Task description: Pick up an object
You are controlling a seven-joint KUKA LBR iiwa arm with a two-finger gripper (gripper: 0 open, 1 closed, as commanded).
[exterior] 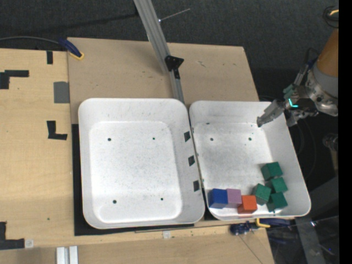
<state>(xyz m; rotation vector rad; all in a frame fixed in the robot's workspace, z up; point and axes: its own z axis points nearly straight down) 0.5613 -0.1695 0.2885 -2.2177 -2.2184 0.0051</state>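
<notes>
Overhead, jaws point(278, 114) at right bin's point(231, 142) far corner, grip state unclear, blocks point(273, 187) well apart.

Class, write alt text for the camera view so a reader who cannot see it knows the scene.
The gripper hangs over the right bin's far right edge, away from the blocks. Green blocks, an orange block, a purple block and a blue block cluster in that bin's near right corner beside the left bin.
</notes>
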